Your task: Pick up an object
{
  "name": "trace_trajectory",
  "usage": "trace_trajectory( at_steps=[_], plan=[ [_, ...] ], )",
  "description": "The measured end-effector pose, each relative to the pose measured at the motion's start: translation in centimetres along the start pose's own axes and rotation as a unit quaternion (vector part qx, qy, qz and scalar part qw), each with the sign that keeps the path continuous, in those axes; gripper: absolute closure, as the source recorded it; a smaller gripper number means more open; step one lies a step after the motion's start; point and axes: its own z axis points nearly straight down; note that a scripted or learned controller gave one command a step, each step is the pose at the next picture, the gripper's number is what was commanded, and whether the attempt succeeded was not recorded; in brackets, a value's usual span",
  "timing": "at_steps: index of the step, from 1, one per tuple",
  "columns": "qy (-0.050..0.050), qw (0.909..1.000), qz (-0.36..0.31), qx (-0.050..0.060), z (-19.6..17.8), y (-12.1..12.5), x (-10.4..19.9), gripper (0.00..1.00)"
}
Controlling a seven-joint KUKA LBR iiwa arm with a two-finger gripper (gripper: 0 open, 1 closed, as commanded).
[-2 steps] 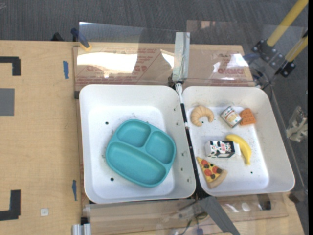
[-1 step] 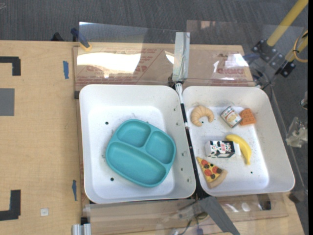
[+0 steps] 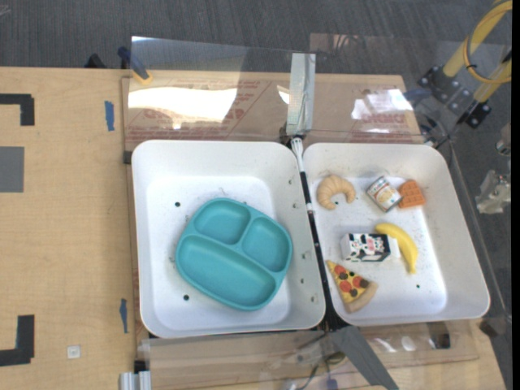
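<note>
The right bin (image 3: 463, 242) holds several toy foods. A tan croissant (image 3: 335, 190) lies at its upper left. A small can (image 3: 381, 192) sits beside an orange waffle piece (image 3: 412, 194) at the upper middle. A black-and-white milk carton (image 3: 365, 247) lies on its side in the middle, with a yellow banana (image 3: 401, 244) just to its right. A pizza slice (image 3: 352, 283) rests near the bin's front left corner. The left bin (image 3: 154, 218) holds a teal divided plate (image 3: 234, 253).
Clear plastic panels (image 3: 211, 88) stand behind both bins, with a metal post (image 3: 301, 96) between them. Yellow cables and a black mount (image 3: 467, 63) sit at the upper right. Brown bench surface (image 3: 57, 242) extends to the left.
</note>
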Motion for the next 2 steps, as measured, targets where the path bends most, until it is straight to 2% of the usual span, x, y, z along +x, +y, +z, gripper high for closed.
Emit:
trace_trajectory(
  at_steps=[1,2],
  plan=[
    [0.000,0.9998,-0.021,-0.003,1.8,6.0,1.4,1.00],
    [-0.001,0.9628,-0.270,-0.001,-0.1,2.6,0.5,1.00]
  ],
)
